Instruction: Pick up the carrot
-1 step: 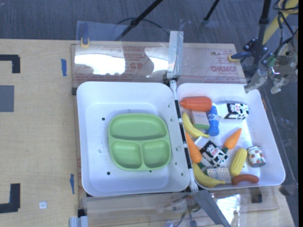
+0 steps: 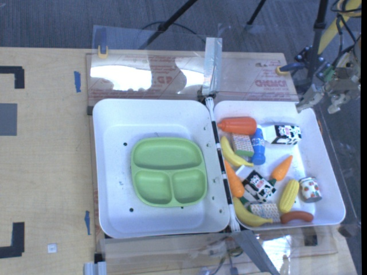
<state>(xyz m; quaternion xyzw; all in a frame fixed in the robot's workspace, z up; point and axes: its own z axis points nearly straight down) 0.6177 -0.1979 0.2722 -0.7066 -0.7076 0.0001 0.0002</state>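
Note:
Two orange carrots lie in the right bin (image 2: pixel 332 171). One carrot (image 2: pixel 282 168) is tilted in the middle right of it, beside a cow-patterned carton (image 2: pixel 259 187). The other carrot (image 2: pixel 233 180) lies along the bin's left wall, partly under a banana (image 2: pixel 232 153). My gripper (image 2: pixel 328 96) hangs above the right bin's far right corner, well apart from both carrots, with nothing seen in it.
The right bin also holds a red-orange pepper (image 2: pixel 238 125), a blue bottle (image 2: pixel 258 146), a second cow carton (image 2: pixel 285 133), corn (image 2: pixel 288 195), a red sausage (image 2: pixel 297 216) and another banana (image 2: pixel 248 216). A green divided plate (image 2: pixel 169 171) sits in the left bin (image 2: pixel 109 153).

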